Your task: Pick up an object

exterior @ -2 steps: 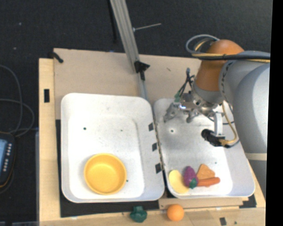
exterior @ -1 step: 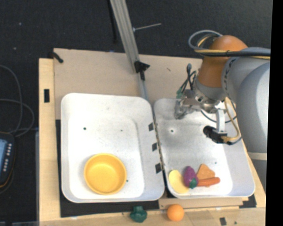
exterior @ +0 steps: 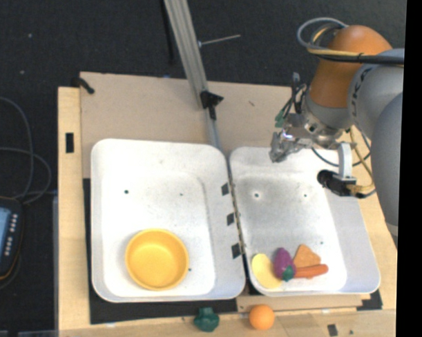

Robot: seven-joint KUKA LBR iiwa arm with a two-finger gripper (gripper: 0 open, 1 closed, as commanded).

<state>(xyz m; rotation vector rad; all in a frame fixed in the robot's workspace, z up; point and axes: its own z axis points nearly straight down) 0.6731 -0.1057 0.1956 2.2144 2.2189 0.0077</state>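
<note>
Orange ball (exterior: 261, 317) lies at six o'clock on the surface; tool (exterior: 279, 150), grip state unreadable, hovers at one o'clock, approach pending toward the toy food (exterior: 290, 264).

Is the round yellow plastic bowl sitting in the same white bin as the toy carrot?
No, the round yellow plastic bowl lies in the left white bin, while the orange toy carrot lies in the right white bin.

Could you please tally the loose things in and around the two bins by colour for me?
Yellow: 2, the yellow bowl and the pale yellow piece
Orange: 3, the orange wedge, the carrot-like piece and the orange ball
Purple: 1, the purple piece
Green: 1, the green piece
Total: 7
</note>
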